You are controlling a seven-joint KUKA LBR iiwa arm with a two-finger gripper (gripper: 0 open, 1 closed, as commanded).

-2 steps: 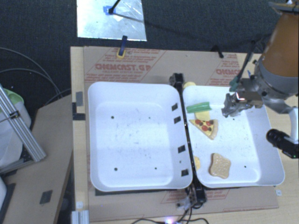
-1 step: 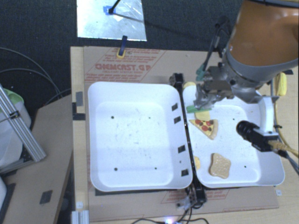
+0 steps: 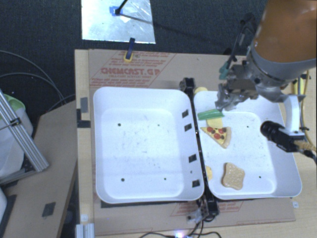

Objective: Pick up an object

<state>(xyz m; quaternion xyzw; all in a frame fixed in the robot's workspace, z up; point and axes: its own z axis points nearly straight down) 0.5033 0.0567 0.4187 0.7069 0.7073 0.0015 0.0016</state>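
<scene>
My gripper (image 3: 224,103) hangs over the back left part of the right bin (image 3: 277,182), below the grey and orange arm. Just under its tip and slightly left lies a flat green piece with a yellow one beneath it (image 3: 210,116); whether they touch the gripper is not clear. In front of these a toy pizza slice (image 3: 219,135) rests on the bin floor. A toy bread slice (image 3: 233,176) lies near the front of the same bin. A small yellow item (image 3: 208,172) sits against the bin's left wall.
The left bin (image 3: 143,148) lies beside the right one, with black clips (image 3: 188,128) along the divide. A pale yellow object (image 3: 200,90) rests at the back rim. A black cylinder (image 3: 278,133) on the arm overhangs the right bin's right side.
</scene>
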